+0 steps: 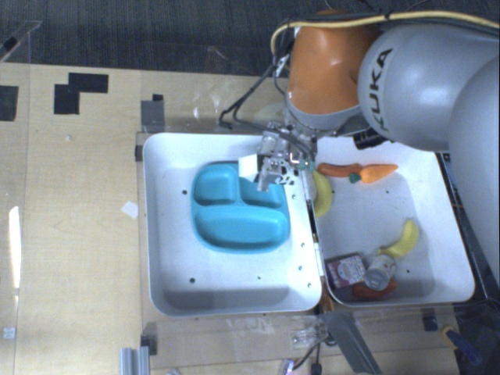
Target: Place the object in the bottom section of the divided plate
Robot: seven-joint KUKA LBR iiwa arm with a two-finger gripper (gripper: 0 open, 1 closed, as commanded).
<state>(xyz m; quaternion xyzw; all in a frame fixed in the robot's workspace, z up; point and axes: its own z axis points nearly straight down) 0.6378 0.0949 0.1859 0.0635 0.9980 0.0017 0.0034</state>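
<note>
Partly, the claw (269,166) hides the divided plate (238,209).

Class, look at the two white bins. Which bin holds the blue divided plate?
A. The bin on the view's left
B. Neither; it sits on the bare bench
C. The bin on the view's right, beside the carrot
A: the blue divided plate lies on the floor of the left bin, while the carrot and bananas lie in the right bin.
</note>
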